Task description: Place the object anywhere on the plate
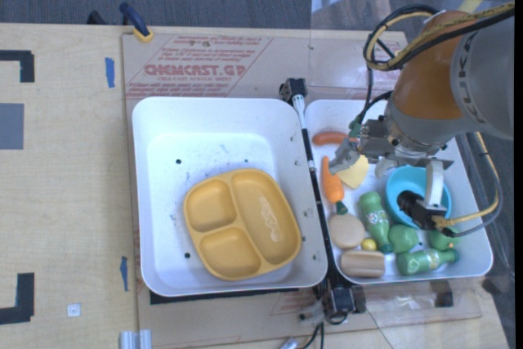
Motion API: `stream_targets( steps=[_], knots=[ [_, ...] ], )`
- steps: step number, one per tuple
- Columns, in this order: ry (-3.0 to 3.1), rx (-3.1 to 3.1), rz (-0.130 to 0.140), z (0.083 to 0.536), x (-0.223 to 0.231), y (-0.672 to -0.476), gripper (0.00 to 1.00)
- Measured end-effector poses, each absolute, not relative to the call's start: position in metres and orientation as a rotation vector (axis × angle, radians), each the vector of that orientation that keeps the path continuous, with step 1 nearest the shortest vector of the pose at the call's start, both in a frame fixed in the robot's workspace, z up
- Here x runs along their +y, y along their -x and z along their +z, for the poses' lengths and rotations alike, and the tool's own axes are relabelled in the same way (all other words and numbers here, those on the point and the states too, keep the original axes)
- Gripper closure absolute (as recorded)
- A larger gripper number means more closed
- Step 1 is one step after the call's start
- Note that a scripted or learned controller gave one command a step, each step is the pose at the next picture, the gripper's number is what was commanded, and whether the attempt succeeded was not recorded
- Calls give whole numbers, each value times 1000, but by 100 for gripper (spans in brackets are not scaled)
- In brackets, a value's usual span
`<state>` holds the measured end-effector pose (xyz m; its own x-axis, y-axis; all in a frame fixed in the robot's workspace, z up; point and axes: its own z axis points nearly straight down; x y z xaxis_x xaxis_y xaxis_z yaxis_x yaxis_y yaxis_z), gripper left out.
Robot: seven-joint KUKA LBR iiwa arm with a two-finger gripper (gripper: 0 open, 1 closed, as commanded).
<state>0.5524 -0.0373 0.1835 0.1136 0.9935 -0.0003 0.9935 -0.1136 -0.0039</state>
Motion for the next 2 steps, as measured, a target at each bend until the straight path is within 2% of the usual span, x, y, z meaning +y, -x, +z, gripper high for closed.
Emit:
stream_targets(
  steps=[2],
  knots=[
    [2342, -2090, 4, 184, -37, -552, 0]
  ],
)
